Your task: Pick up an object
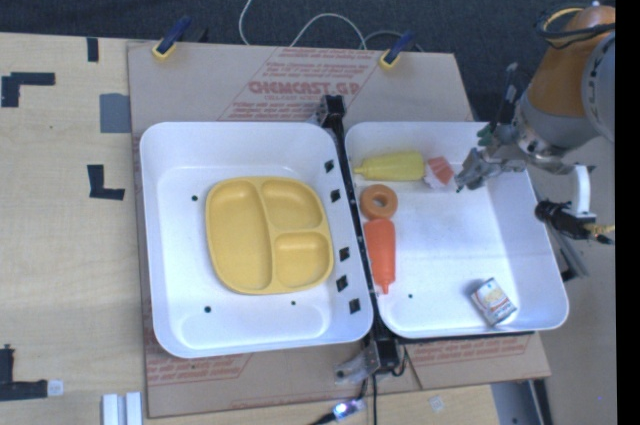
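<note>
Reaching in from the right, the arm (565, 78) has its gripper (470, 175) low over the far end of the right bin (530, 248), just beside a small red-and-white item (438, 171) that lies against the bin's back wall. Whether the tool is spread or closed I cannot tell from where I stand; the tip is dark and small, and nothing is visibly caught in it.

That red-and-white piece looks to be the likeliest target, simply because the tool is nearest to it. Touching its left side is a yellow corn cob (390, 166), lying lengthwise along the same wall. Below the cob sits an orange ring (379, 202), and below that an orange carrot (381, 253), both tucked against the divider (345, 203) between the two bins. Things crowded into an edge like this leave little room to close around them, so a grab here could well nudge the cob instead.

A small printed box (493, 301) rests well apart in the near right corner, with open floor around it. In the left bin (180, 213) a yellow divided plate (268, 234) lies flat in the middle.
</note>
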You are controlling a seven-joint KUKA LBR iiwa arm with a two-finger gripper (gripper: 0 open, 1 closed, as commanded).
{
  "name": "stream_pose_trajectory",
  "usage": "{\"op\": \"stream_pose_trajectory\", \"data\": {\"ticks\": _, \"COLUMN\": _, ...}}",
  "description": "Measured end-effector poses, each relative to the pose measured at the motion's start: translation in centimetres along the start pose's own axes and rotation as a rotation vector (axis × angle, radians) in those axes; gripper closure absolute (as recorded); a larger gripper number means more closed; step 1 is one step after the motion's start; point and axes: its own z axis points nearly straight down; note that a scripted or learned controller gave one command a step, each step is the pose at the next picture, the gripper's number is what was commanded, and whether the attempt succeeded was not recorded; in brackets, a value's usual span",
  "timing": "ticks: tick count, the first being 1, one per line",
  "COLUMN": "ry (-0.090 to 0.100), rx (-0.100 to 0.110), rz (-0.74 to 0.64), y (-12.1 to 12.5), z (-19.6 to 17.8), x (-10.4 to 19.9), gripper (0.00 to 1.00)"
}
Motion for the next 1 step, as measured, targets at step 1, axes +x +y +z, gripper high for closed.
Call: {"op": "stream_pose_trajectory", "data": {"ticks": 1, "ry": 0.0, "rx": 0.0, "rz": 0.0, "y": -0.02, "z": -4.31, "x": -0.3, "gripper": 1.0}}
